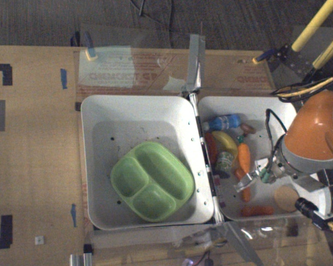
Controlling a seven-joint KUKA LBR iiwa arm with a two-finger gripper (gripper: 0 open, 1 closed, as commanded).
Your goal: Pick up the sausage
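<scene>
The sausage is a short orange-red piece lying flat near the front wall of the right bin. My gripper hangs low over the middle of that bin, just behind the sausage and apart from it. It sits over the thin end of an orange carrot. The grey arm with its orange band comes in from the right and hides the bin's right side.
Around the gripper in the right bin lie a dark red long piece by the left wall, a banana, a blue bottle, a green can and a tan round disc. The left bin holds a green divided plate.
</scene>
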